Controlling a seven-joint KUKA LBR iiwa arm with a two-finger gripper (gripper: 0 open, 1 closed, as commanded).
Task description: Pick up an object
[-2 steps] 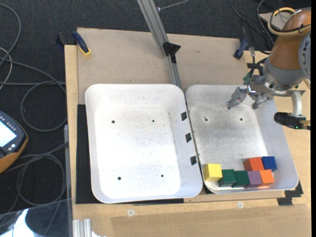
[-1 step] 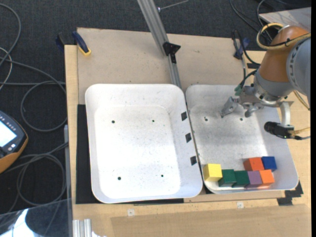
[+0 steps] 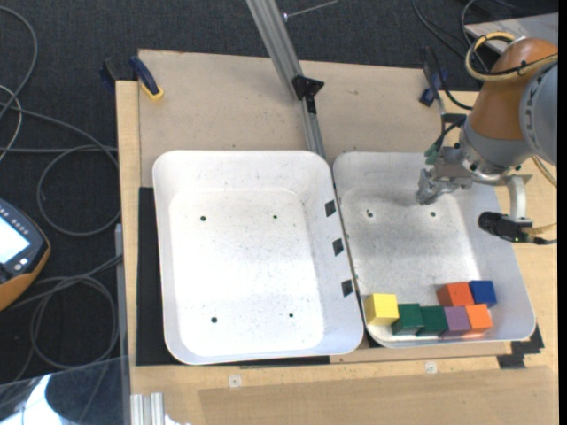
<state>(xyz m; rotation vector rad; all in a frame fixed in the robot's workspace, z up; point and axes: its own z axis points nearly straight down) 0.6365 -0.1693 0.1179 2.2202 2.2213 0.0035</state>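
arm: reaches in from right; gripper (image 3: 429, 191) low over far end of right bin (image 3: 399, 237), above bare floor, nothing under it
fingers: too small and dark to read; cannot tell released or clenched; nothing visible between them
blocks: all bunched along near edge of right bin, well apart from gripper; likely slid there against the rim
yellow block (image 3: 383, 307): leftmost, slightly apart from green block (image 3: 409, 317); easiest pick, free sides
second green block (image 3: 433, 320): touching its neighbours
purple block (image 3: 458, 320), orange block (image 3: 478, 316), red block (image 3: 458, 293), blue block (image 3: 483, 291): tight cluster, little room for fingers
left bin (image 3: 239, 255): speckled floor, no blocks seen
desk (image 3: 221, 104): carries both bins side by side
stage: judged pre-grasp; gripper must travel toward near edge
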